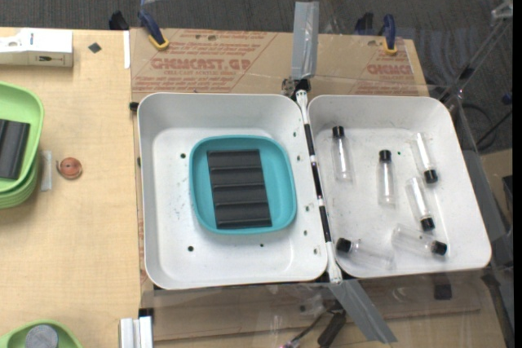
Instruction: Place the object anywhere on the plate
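We see six clear vials (385, 176) with black caps in the right bin (461, 175), mostly lying twelve-to-six; the teal plate (281, 175) lies at nine o'clock.

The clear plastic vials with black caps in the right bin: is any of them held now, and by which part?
No, none is held. The clear plastic vials with black caps all lie loose in the right white bin.
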{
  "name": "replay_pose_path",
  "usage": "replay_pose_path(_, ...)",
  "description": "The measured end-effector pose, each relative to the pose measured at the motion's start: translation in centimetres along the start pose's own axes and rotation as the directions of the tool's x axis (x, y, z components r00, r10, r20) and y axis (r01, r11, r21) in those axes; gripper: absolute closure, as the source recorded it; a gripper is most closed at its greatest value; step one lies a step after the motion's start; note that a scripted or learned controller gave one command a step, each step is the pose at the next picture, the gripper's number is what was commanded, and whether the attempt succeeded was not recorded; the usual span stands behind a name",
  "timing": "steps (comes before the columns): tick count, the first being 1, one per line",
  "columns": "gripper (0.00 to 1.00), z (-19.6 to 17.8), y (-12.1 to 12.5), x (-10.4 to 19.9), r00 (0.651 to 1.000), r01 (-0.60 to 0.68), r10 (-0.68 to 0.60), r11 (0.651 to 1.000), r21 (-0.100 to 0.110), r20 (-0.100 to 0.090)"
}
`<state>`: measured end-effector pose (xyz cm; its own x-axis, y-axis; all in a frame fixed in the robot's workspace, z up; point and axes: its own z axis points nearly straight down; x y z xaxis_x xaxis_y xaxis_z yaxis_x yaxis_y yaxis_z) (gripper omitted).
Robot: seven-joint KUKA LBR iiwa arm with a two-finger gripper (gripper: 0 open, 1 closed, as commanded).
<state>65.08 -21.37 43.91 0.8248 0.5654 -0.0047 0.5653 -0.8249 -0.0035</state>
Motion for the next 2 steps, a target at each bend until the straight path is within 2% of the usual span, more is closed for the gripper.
replay_pose_path(1, 0.00, -0.07, 0.56, -0.43, 0.994, -0.112, 0.112, 0.994, -0.001, -0.002)
replay_pose_path(2, 0.00, -0.06, 0.56, -0.43, 0.994, -0.113, 0.113, 0.994, -0.001, -0.002)
